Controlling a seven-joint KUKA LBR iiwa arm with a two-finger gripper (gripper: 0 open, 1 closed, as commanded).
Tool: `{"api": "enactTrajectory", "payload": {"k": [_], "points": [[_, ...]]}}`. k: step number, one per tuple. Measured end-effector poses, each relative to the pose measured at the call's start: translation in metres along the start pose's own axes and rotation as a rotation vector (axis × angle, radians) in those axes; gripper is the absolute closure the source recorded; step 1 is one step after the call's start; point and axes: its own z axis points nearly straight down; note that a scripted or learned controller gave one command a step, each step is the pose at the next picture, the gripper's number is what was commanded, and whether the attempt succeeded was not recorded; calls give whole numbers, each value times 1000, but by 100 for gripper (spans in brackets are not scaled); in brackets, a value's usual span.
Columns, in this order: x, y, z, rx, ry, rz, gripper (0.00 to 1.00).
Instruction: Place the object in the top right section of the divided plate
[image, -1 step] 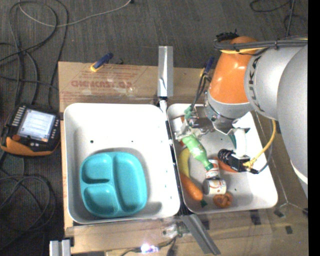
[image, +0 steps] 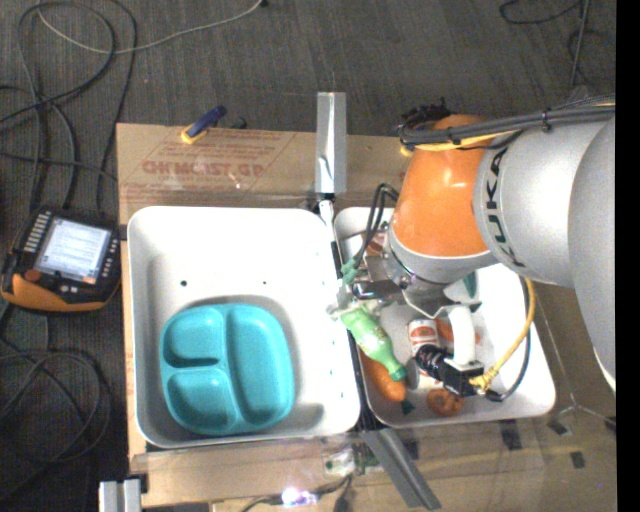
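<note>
Fig.: worktop w/ two white bins. Left bin (image: 150, 240) holds a teal divided plate (image: 228, 368) toward its front-left corner; all sections look bare, incl. the top right one. Right bin (image: 540, 395) holds the clutter: a green bottle-shaped object (image: 372, 340) lying tilted along the bin's left wall, an orange carrot-like piece (image: 385, 383) just in front of it, a small red-orange item (image: 444, 402) near the front edge, white pieces partly hidden by the arm. The pincer (image: 362, 290) hangs just above the green object's top end; you cannot tell its opening, nor whether it grips. Judged: the object is prob. light, hollow plastic, stiff but smooth, so slippery; take it across the body, not the narrow neck.
</note>
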Motion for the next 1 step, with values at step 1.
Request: {"api": "enactTrajectory", "payload": {"k": [1], "points": [[68, 43, -6, 0, -2, -128, 100]]}}
